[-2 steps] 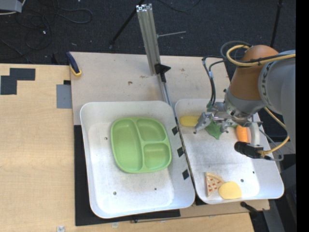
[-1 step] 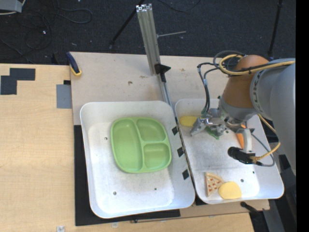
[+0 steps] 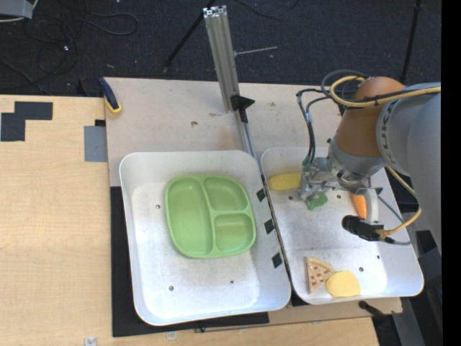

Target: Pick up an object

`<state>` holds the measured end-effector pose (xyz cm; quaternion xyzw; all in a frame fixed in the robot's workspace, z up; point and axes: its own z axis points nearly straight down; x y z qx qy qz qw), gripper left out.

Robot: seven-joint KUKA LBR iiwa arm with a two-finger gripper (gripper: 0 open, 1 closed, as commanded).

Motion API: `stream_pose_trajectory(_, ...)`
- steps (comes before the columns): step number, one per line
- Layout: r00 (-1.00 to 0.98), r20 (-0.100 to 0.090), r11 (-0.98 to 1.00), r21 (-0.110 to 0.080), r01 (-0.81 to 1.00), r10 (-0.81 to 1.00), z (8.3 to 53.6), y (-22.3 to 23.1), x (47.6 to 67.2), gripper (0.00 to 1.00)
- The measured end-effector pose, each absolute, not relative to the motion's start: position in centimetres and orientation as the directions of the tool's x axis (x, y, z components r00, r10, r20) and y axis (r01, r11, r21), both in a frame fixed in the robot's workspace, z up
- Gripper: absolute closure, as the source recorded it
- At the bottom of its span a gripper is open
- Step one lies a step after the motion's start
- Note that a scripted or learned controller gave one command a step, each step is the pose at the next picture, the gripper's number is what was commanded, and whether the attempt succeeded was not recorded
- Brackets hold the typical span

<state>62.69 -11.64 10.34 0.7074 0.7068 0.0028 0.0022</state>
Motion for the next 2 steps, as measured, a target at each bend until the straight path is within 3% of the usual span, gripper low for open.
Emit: stream_pose_trajectory(2, -0.001, -0.001, 0.001, 0.003, 1.0, 1.0, 21.8, -12.0, 62.3, 1.0)
